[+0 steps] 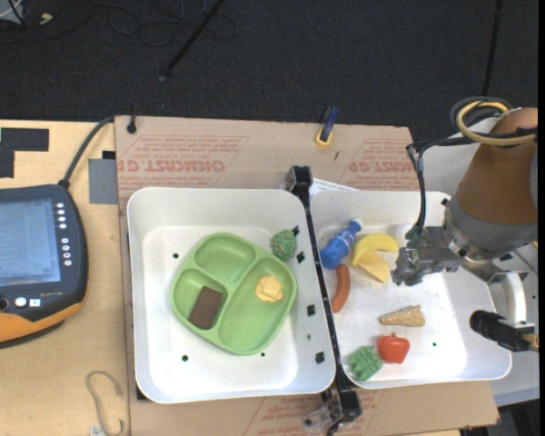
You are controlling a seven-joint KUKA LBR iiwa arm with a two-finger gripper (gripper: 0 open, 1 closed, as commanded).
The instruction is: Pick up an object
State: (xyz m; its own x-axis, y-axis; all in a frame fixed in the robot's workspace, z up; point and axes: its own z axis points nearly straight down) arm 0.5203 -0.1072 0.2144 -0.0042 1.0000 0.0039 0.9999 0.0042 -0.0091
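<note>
Right bin (472, 357), white, shallow, right of centre frame, holding the loose objects. Yellow banana-like piece (374, 254) in its upper middle, just left of the gripper (409, 271); touching or merely adjacent, not discernible. Blue bottle (338, 244) just left of the yellow piece, tilted, near the bin's upper left wall. Red-orange sausage (341, 288) below the bottle, along the left wall. Tan cone-shaped piece (402, 316) at mid bin, below the gripper and apart from it. Red pepper (393, 348) lower down, touching or just beside a green leafy piece (365, 362) at the lower left corner.

Gripper dark, low over the right bin's upper middle, hung from the grey arm (495, 184) entering at right frame. Nothing seen between the fingers; open or closed not determinable from this angle.

Left bin (154, 334), white, centre frame, bearing a green compartment tray (222, 260). Brown block (205, 306) in the tray's lower left compartment. Pale yellow piece (269, 288) in its right compartment. Green broccoli-like piece (284, 242) off the tray's upper right edge, by the divider between bins.

Cardboard sheet (209, 157) beneath both bins, printed lettering upside down. Blue-and-yellow clamp (327, 127) on its top edge. Tablet-like controller (27, 252), orange-backed, screen lit, at left frame.
</note>
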